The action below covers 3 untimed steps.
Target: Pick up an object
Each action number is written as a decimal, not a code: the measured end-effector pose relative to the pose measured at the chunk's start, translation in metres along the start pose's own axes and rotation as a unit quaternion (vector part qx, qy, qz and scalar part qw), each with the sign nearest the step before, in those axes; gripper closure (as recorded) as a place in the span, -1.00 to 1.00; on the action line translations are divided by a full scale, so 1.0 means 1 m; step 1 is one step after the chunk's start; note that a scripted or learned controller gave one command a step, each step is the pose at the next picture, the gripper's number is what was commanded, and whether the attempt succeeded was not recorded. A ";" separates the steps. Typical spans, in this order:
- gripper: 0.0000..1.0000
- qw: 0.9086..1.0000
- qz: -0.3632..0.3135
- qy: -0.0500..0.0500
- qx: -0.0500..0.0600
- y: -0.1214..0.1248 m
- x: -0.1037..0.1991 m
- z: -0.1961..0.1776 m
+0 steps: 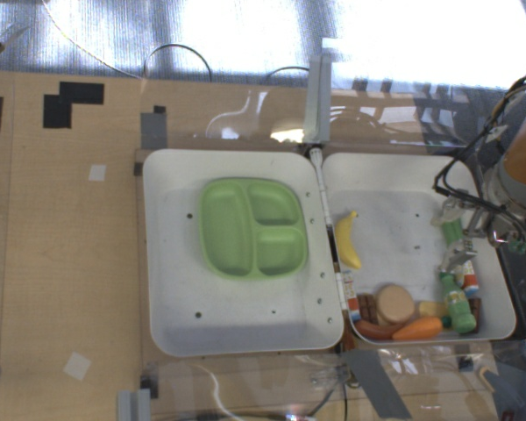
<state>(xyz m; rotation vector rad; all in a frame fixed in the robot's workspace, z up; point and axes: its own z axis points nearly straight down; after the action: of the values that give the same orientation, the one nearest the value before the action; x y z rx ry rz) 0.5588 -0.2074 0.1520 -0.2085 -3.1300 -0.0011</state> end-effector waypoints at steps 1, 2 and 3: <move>-1.00 1.000 0.018 -0.011 0.001 0.005 -0.024 0.062; -1.00 0.994 0.111 -0.010 0.000 0.001 0.006 0.063; 1.00 0.994 0.107 -0.019 0.001 0.002 0.001 0.047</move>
<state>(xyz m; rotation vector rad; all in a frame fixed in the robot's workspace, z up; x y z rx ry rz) 0.5583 -0.2055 0.1050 -0.5496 -3.1258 0.0059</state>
